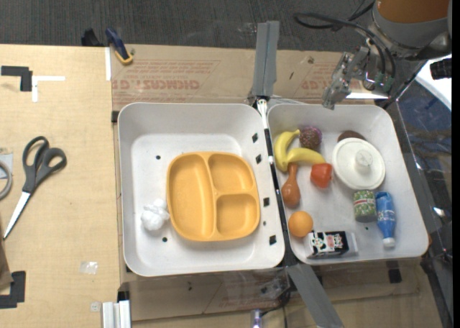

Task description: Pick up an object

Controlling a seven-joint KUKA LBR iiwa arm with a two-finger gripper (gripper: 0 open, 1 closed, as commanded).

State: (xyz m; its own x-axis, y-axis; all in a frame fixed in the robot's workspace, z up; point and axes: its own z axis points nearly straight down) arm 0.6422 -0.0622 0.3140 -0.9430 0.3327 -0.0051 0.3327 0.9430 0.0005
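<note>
My gripper (pixel 336 93) hangs above the back rim of the right bin (pixel 410 175), apart from everything in it. That bin holds a banana (pixel 291 150), a purple fruit (pixel 310 136), a red fruit (pixel 322 174), a brown pear-shaped piece (pixel 290 190), an orange (pixel 300 224), a white round lid (pixel 359 162), a green can (pixel 364 205), a blue bottle (pixel 386 219) and a black-and-white carton (pixel 332 243). A brown item (pixel 350 135) peeks out behind the lid.
The left bin (pixel 136 147) holds a yellow divided plate (pixel 213 196) and a white crumpled lump (pixel 153 215). Scissors (pixel 32 168) lie on the wooden bench at the left. A blue clip (pixel 118 44) sits on the cardboard behind the bins.
</note>
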